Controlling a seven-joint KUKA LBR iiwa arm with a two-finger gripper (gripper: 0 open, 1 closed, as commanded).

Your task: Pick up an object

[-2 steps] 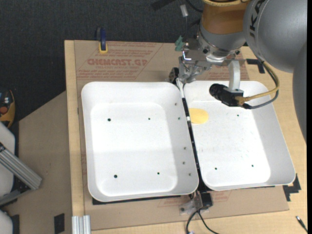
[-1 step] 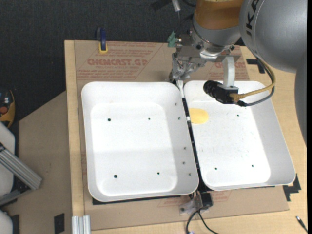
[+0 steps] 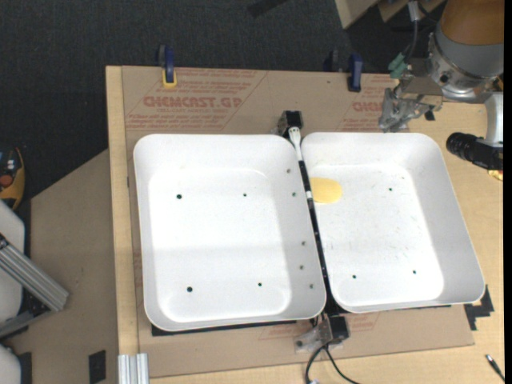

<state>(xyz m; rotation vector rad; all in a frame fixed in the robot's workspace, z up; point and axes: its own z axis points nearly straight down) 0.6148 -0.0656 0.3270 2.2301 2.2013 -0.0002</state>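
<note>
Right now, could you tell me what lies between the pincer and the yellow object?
In the camera view, just the right bin's white rim and bare floor separate pincer from yellow object.

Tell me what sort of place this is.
Probably a robotics lab test bench: two white bins sit on a clamped board, a single yellow object lies in the right bin, and the gripper hangs above the board.
</note>
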